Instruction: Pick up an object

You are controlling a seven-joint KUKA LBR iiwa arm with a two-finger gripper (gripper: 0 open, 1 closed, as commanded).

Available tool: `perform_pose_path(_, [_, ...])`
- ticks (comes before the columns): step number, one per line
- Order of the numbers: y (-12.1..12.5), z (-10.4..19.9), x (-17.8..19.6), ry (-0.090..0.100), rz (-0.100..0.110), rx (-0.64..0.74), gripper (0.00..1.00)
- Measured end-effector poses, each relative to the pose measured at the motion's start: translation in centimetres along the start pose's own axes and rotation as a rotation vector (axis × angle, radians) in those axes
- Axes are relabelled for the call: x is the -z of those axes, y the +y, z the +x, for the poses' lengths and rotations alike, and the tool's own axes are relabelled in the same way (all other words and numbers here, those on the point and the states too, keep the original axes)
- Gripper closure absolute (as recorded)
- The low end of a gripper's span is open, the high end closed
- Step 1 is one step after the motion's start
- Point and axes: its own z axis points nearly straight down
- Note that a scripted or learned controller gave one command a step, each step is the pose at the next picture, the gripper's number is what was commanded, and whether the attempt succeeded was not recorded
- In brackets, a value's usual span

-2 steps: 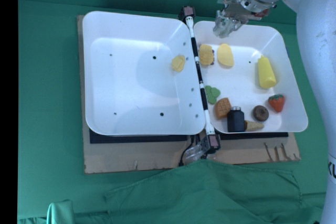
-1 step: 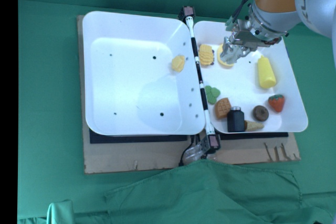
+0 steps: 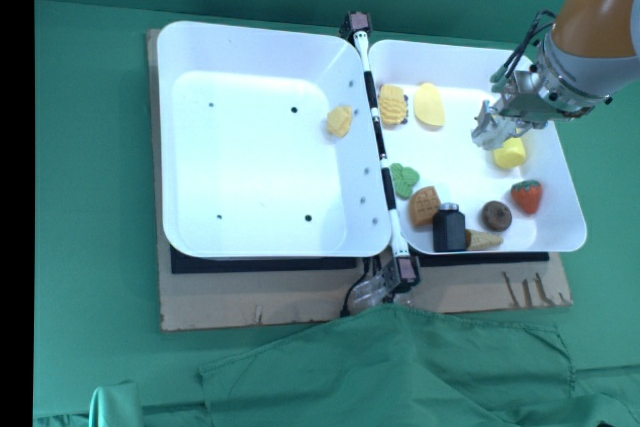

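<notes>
Two smooth shallow white bins

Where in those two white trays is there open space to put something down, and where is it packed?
The left bin is nearly all bare floor; one small yellow piece sits by its right wall. The right bin is crowded: toys line its left side and front edge, the gripper hangs over the yellow block. A modest bare patch lies mid-floor, left of the strawberry.
</notes>
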Motion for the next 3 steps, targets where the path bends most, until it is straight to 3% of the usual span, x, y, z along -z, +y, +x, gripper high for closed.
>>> perform_pose_path(1, [5.9, 7.1, -0.9, 0.001, -0.006, 0.016, 1.00])
perform_pose_path(2, [-0.6, 1.8, -2.4, 0.001, 0.003, 0.002, 1.00])
perform_pose_path(3, [9.5, 4.5, -2.3, 0.001, -0.009, 0.013, 1.00])
